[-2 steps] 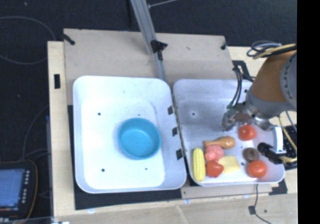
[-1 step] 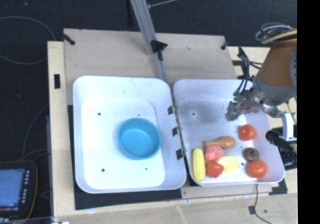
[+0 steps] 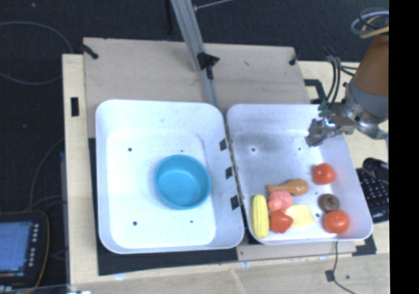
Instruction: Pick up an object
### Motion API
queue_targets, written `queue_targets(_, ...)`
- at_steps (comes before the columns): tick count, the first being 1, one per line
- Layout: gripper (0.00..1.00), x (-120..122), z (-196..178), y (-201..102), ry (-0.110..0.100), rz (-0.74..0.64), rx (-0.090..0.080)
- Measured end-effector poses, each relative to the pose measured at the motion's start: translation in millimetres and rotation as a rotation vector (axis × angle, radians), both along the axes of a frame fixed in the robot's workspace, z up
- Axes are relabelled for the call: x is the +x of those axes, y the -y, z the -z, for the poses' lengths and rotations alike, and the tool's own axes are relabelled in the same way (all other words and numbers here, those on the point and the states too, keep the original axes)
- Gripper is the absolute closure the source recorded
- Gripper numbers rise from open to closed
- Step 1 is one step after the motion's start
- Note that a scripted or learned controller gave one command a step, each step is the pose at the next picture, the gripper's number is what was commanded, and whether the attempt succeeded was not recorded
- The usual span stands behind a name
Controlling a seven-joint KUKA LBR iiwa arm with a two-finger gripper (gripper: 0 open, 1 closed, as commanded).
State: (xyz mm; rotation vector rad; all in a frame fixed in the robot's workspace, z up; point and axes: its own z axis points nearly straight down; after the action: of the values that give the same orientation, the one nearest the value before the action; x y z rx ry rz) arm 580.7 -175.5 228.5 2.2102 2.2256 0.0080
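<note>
Behind the tomato [image 3: 323, 173], blurred gripper [image 3: 316, 134]

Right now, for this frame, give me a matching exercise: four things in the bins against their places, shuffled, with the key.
Things:
1. blue bowl
2. corn cob
3. gripper
4. brown ring

Places:
A. over the right bin's far right part
B. between two red tomatoes, right bin
C. left bin, near its middle
D. right bin's near left corner

Pairs: 1-C, 2-D, 3-A, 4-B
</note>
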Motion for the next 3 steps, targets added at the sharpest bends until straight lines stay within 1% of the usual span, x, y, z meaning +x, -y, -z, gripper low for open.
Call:
queue_targets(1, 1.00, 12, -14, -52, -0.002, -0.003, 0.002)
queue_targets(2, 1.00, 17, -5, -105, -0.009, -0.002, 0.002)
queue_targets(3, 1.00, 22, -3, -148, -0.008, -0.001, 0.001)
